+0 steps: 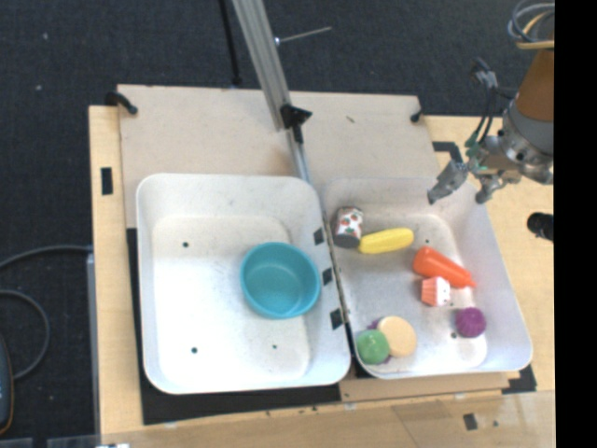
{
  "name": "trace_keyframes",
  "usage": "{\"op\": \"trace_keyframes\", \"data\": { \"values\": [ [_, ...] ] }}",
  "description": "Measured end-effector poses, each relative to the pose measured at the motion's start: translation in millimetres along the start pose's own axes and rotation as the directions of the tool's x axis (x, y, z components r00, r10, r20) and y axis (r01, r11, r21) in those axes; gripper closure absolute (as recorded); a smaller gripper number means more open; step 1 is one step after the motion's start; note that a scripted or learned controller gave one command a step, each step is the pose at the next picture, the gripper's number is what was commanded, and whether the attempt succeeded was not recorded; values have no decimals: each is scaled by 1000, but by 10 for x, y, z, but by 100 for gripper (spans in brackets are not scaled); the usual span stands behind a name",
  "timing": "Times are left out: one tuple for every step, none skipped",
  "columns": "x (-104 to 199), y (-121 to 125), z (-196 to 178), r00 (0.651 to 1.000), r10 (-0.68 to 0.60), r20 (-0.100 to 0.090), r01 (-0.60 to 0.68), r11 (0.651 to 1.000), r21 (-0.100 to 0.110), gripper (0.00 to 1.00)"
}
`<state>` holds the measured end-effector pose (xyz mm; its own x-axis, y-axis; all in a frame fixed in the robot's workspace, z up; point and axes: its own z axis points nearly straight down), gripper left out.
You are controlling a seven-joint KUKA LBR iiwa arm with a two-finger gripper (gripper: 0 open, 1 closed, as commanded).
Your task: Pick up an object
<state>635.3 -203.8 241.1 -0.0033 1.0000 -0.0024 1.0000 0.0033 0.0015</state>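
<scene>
My gripper (466, 187) hangs over the far right corner of the right bin (504, 278), its two grey fingers spread apart with nothing between them. Below and left of it in that bin lie a yellow banana-shaped toy (385, 241), a spotted small ball-like toy (349, 222), an orange carrot (442, 266), a pink-white block (437, 293), a purple ball (469, 321), a tan disc (398, 335) and a green ball (372, 346). A blue bowl (280, 279) sits in the left bin (187, 213).
A slanted metal pole (266, 63) runs down to the divide between the bins. The arm with its orange band (534, 91) enters at the right edge. Brown board surrounds both bins.
</scene>
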Motion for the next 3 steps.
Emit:
{"op": "trace_keyframes", "data": {
  "values": [
    [-4, -2, -1, 1000, -1, 1, 1, 1000, 1, 0],
    [-24, -4, 632, 1000, 3, -1, -3, 1000, 6, 0],
    [-36, 82, 1196, 1000, 0, -1, 0, 1000, 5, 0]
  ]
}}
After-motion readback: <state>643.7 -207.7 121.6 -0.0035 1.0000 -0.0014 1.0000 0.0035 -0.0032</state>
